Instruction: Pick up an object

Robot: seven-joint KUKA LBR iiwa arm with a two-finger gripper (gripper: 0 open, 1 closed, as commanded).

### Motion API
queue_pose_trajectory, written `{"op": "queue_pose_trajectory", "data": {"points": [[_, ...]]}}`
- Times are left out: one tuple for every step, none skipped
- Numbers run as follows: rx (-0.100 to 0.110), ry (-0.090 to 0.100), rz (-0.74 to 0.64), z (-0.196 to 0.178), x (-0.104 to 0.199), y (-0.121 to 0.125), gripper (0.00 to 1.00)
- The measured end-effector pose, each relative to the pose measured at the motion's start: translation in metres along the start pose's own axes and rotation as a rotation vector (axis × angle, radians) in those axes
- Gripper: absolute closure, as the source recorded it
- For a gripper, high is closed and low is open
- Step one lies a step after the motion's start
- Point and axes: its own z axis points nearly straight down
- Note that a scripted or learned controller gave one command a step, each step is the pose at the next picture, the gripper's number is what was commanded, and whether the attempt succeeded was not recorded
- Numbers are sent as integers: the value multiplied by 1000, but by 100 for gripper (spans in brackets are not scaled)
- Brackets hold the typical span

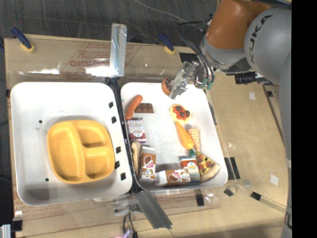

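The grey arm w/ orange band is reaching in from the right, wrist angling down-left, w/ the two-finger gripper hanging over the far rim of the right shallow white bin; whether it's spread or pinched can't be told. Two white bins are sitting side by side, the left bin carrying one yellow sectioned plastic tray. A small round brown-orange toy food piece is sitting at the right bin's far edge, just beside the gripper tip, apparently touching, w/ one red toy sausage & one brown chocolate bar nearby, left of it.
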Motion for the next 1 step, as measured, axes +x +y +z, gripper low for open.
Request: {"op": "queue_pose_trajectory", "data": {"points": [[0,-3,-5,-11,-1,1,100]]}}
